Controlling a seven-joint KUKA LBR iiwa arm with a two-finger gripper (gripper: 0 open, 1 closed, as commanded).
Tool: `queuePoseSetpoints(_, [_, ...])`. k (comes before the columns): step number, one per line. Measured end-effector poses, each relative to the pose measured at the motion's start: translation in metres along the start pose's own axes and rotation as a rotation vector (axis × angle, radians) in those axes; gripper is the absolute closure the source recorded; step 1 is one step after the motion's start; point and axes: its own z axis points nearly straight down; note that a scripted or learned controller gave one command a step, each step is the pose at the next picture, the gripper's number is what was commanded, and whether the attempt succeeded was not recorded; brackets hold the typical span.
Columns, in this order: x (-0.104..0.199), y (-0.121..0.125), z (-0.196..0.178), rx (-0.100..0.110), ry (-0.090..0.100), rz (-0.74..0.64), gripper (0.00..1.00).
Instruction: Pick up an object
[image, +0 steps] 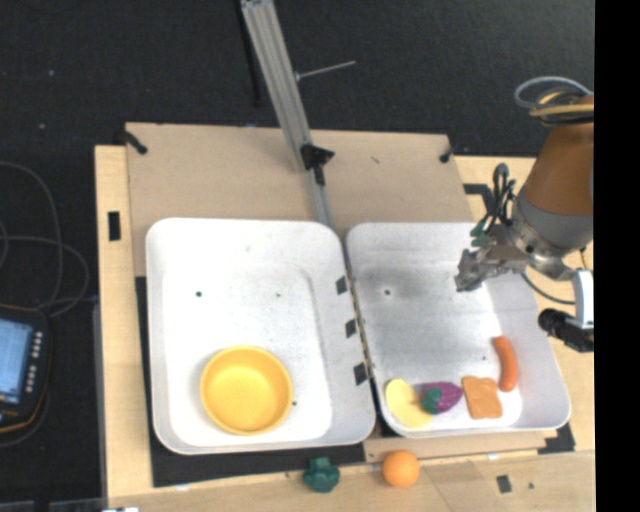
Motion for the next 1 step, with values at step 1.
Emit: queuePoseSetpoints(1, [0.0501, -0.0067, -0.0136, 0.000, 0.001, -0.001, 1.00])
